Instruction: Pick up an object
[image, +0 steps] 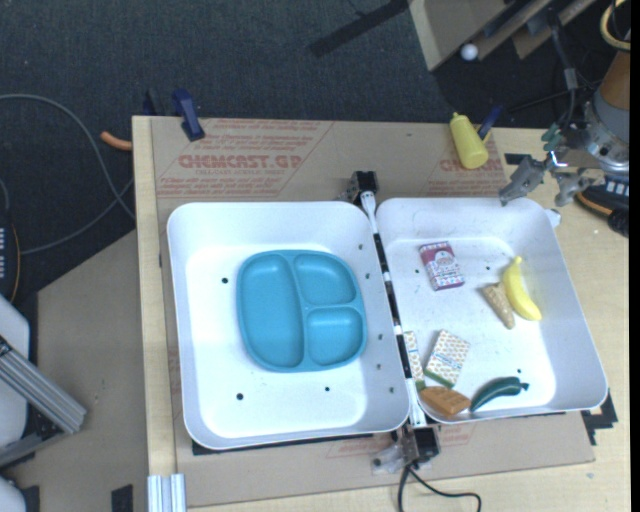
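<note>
My gripper (543, 183) hovers over the far right corner of the right bin (570, 330), its fingers spread open with nothing between them. Several objects lie in that bin. A small red box (440, 266) rests near the middle and a yellow banana (521, 290) sits right of it, beside a tan piece (499, 305). Toward the front lie a checkered cracker packet (447, 357), a brown bread-like item (445, 402) and a green pepper (497, 392). The gripper stands well behind the banana and touches none of them.
The left bin (200, 380) holds a blue divided plate (300, 308). A yellow clamp (467, 141) and a blue clamp (187, 113) grip the bench's far edge. The arm's wrist (612, 120) enters at the upper right.
</note>
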